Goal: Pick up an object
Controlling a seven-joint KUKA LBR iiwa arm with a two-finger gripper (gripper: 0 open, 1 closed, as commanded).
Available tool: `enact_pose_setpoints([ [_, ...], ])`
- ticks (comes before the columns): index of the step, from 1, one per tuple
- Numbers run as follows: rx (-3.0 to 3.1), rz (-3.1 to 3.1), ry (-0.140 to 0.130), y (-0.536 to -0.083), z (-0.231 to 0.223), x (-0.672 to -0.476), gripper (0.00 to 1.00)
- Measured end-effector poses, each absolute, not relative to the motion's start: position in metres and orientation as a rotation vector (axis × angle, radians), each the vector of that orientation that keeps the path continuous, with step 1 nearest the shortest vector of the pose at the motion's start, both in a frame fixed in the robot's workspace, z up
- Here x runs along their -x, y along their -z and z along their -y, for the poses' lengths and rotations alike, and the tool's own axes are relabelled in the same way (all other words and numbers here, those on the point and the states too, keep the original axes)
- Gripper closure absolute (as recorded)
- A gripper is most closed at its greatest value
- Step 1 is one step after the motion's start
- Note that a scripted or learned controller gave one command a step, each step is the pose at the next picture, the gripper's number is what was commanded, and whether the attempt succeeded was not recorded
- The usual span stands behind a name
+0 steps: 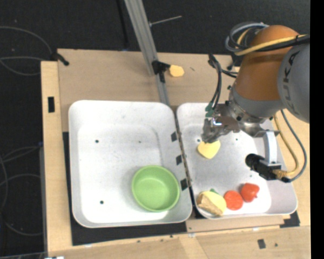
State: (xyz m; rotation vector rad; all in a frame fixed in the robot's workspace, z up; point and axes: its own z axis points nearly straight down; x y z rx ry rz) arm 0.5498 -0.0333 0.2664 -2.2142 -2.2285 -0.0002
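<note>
Around the bench we see a black floor (21, 15) crossed by thin dark cables (11, 161), and a grey metal post (143, 34) slanting up from the far edge of the bench. The bench top (97, 77) is bare tan board, and a small yellow piece (176, 70) lies on it beside the foot of the post.

On the board sit two shallow white bins, touching along their inner walls. In the left bin (97, 123) a green bowl (155, 188) stands upright in the near right corner. In the right bin (281, 198) a pale yellow object (208, 149) lies near the far left part of the floor. Along the near wall we find a tan and yellow item (213, 203), and just right of it two red-orange pieces (242, 196), close together.

The arm (270, 63) comes in from the right, its orange band above the wrist. The gripper (210, 135) points down at the far edge of the pale yellow object, seemingly touching it. We cannot tell how wide the claw stands, since the wrist hides much of it, nor whether it has hold of anything.
</note>
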Motion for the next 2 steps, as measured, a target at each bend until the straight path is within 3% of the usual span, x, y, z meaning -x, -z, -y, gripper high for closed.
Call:
enact_pose_setpoints([
  [2, 2.215, 2.228, -0.002, -0.236, -0.062, -0.54, 1.0],
])
